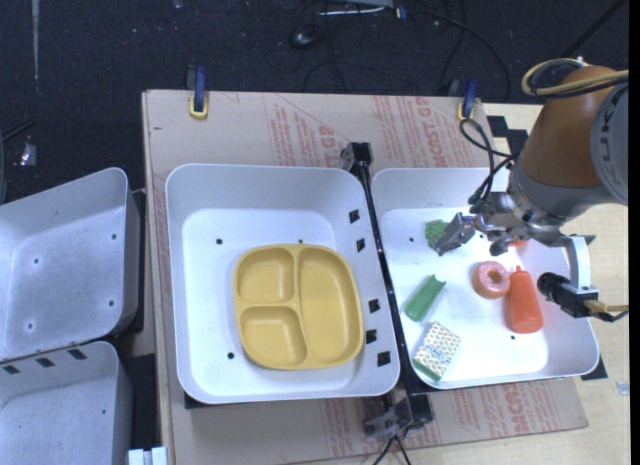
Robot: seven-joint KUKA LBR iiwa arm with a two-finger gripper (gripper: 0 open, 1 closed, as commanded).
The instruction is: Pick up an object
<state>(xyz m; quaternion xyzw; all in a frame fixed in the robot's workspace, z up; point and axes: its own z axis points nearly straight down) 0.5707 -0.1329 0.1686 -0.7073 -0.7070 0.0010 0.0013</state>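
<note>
Right bin (570, 358) held the loose pieces; left bin (190, 283) held a yellow divided tray (298, 305).

The gripper (478, 236) hung low over the far part of the right bin, arm (570, 153) reaching in from the right. Fingers looked spread apart, one dark finger (452, 234) angled left toward a small green piece (437, 231), nothing between them. Whether that finger touched the green piece could not be told.

Objects in the right bin:
- small green piece, far left, just beside the gripper; looked like a light plastic toy, irregular in shape.
- green stick (424, 296), lying slantwise near the bin's left wall; slim, probably stiff and light, best taken across its narrow width at the middle.
- pink ring (490, 279), flat on the floor, touching or just beside the orange bottle (524, 300); low profile, likely hard to get fingers under.
- orange bottle, lying down, right of the ring; smooth and rounded, may roll or slip, best gripped across the body.
- patterned packet (437, 349), near edge; looked soft, might crumple.

Judgement: the small green piece was the nearest candidate. Its lumpy form could twist out of a pinch, so a centred hold across its bulk seemed safest.
</note>
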